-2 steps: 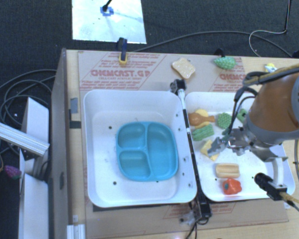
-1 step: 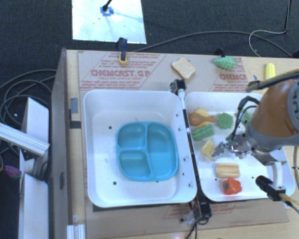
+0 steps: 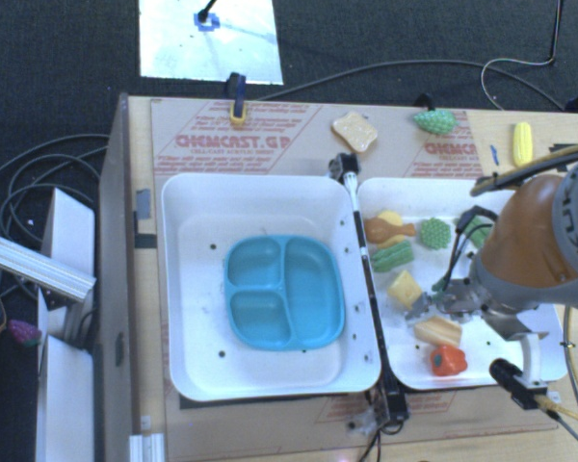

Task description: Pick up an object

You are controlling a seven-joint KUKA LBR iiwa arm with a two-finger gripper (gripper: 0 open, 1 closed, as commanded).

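Tool [image 3: 432, 303] low in right bin [image 3: 520, 192], finger state impossible to tell; best centred over yellow block [image 3: 405, 288] at ten o'clock before closing.

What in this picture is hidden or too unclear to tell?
- Gripper: open or shut is unreadable in the camera view; small, dark and blurred against the right bin.
- Right bin's far side: covered by the arm.
- Green item: partly behind the arm.
- Yellow toy on the bench: too small to identify.
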